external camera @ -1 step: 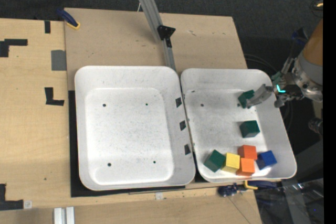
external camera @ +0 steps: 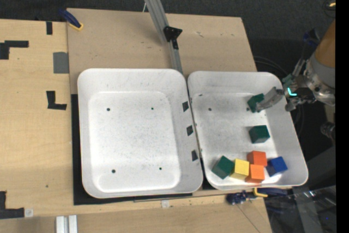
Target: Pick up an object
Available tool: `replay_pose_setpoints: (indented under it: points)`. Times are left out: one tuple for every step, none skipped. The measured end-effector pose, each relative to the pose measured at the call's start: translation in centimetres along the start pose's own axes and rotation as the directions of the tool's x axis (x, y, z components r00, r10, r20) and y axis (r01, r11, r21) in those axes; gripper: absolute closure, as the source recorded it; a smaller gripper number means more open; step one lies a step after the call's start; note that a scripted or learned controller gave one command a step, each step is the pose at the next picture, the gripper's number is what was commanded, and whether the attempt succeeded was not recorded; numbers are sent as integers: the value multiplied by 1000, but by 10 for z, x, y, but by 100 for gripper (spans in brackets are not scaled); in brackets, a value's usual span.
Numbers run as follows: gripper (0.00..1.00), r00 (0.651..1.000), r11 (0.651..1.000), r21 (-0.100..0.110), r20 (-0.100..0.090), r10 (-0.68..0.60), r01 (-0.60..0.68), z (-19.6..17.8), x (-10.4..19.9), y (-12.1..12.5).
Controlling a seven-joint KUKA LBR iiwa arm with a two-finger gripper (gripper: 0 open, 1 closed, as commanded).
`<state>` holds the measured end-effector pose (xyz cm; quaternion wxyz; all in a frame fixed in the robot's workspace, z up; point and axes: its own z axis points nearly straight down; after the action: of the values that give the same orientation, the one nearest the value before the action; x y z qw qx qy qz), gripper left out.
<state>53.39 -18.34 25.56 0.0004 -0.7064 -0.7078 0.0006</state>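
Note:
My gripper [external camera: 262, 102] reaches in from the right over the upper part of the right bin [external camera: 218, 84]. A dark green block [external camera: 254, 102] sits at its fingertips, gripped between the grey fingers [external camera: 271, 97]. Below it, a second dark green block [external camera: 259, 133] lies alone on the bin floor. Along the bin's near edge is a cluster: a green block [external camera: 222, 167], a yellow block [external camera: 241, 167], two orange blocks [external camera: 257, 159] [external camera: 256, 173] and a blue block [external camera: 277, 165].
The left bin [external camera: 87, 84] stands beside the right one, and their rims meet in the middle. A grey metal pole [external camera: 155, 0] slants down from the top to the back of the bins. The wooden bench [external camera: 32, 133] extends to the left.

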Motion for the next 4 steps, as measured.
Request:
replay_pose_setpoints:
  points:
    - [0, 1000, 1000, 4, 0, 1, -1, 47, 3, -8]
    - [0, 1000, 1000, 5, -1, 1, -1, 93, 9, -5]
    - [0, 1000, 1000, -4, 6, 2, -2, 133, 9, -2]
    - [100, 1000, 1000, -5, 3, 1, 0, 121, 10, -1]
